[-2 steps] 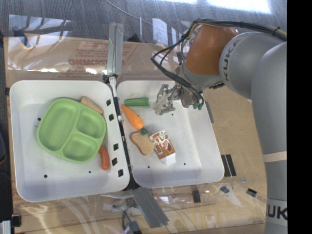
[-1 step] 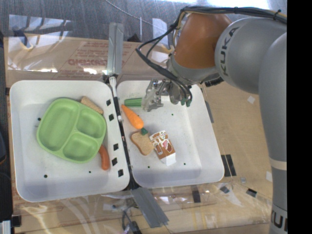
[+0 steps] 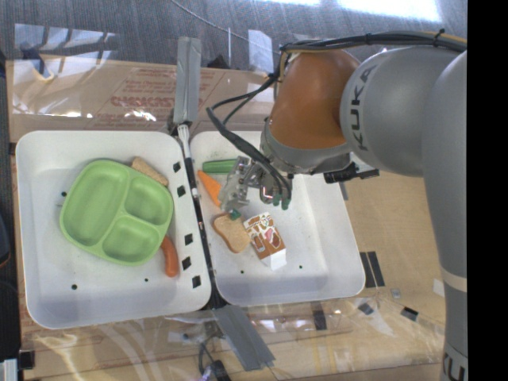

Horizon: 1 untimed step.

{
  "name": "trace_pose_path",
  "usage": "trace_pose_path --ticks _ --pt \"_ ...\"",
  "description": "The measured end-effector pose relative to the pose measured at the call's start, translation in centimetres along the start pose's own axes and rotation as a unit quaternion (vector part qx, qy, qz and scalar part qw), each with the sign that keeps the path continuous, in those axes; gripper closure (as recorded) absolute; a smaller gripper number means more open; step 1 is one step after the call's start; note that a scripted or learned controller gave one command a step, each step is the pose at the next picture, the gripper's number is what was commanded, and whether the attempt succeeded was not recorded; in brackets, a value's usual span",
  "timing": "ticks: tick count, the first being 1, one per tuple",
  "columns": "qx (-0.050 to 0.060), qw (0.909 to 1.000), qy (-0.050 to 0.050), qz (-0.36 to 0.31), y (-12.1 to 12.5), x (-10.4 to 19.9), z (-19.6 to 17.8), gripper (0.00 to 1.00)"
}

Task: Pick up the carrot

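Carrot is being seen in the right bin, just past the shared bin walls to the right of the green plate, level with the plate's far half and lying flat at a slant.

Nearest the camera, a sausage is lying by the plate's near right corner. Farther right of the plate, across the walls, a bread slice and a small carton are lying side by side and touching. Above these, farther right of the plate than the carrot, the gripper is being held low over the right bin. Its fingers are being read as spread, with nothing between them. The carrot is lying just beside the finger nearer the plate, not inside the gap.

Beyond the carrot, a green vegetable is lying close to its far end, and a bun is resting against the plate's far right edge.

The carrot is being judged light, stiff and probably smooth, so it is likely to be squeezed out of a pinch at the thin tip. A grip across the thicker middle, with the jaws set square to its length, is being favoured. The bin wall alongside is leaving little room for the finger on the plate side.
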<state>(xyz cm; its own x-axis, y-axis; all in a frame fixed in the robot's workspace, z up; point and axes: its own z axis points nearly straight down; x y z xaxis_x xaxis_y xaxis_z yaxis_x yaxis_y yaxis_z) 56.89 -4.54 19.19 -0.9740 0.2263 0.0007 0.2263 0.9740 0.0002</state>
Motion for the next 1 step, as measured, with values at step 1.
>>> trace_pose_path --ticks 1 --pt "0.000 0.9994 -0.001 0.035 3.46 4.76 -2.55 1.00"
